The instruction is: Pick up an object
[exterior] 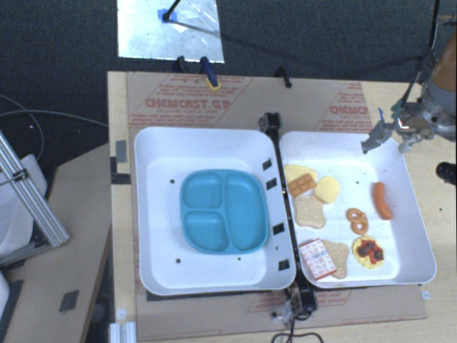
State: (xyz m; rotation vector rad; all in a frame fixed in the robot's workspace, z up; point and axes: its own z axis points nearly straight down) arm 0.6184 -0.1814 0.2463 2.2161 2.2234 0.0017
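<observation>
My gripper [390, 144] hangs above the far right corner of the right bin [414, 227], open, with nothing between its fingers. Below it in that bin lie several toy foods. A red sausage [383, 199] is nearest, toward the right wall. A pretzel [357, 221] and a small pizza [368, 252] lie in front of it. Further left are a yellow round piece [328, 189], a waffle [300, 184], a bread slice [310, 211], a toast piece [337, 257] and a red and white packet [317, 259].
The left bin [161, 163] holds a blue divided plate [223, 211]. A black divider with clips [278, 191] runs between the bins. Cables cross the dark floor behind the bench, near a shiny square sheet [170, 18].
</observation>
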